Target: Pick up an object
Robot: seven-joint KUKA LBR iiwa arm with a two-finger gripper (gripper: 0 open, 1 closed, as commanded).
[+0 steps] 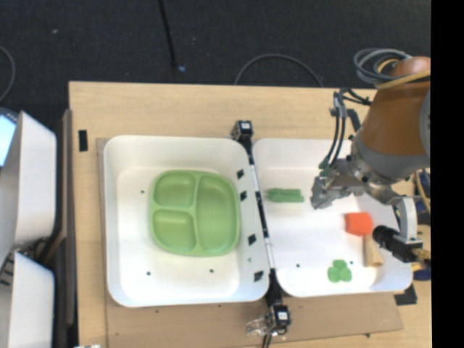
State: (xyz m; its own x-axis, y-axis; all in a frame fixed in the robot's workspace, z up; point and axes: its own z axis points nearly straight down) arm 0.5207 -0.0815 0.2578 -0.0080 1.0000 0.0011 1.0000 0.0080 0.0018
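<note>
In the right bin (304, 154) lie a flat green block (284, 195) near the divider, an orange block (358, 224), a tan wooden peg (372, 252) and a small green clover-shaped piece (338, 271). My gripper (323, 194) hangs over the middle of that bin, just right of the flat green block and left of the orange block. From above, the wrist hides most of the fingertips. Nothing shows between them.
The left bin (119, 194) holds a green divided plate (195, 212). A clipped divider (255, 209) runs between the two bins. Cables (341, 133) loop beside the arm's orange band (395, 114). Wooden bench (145, 104) borders the bins.
</note>
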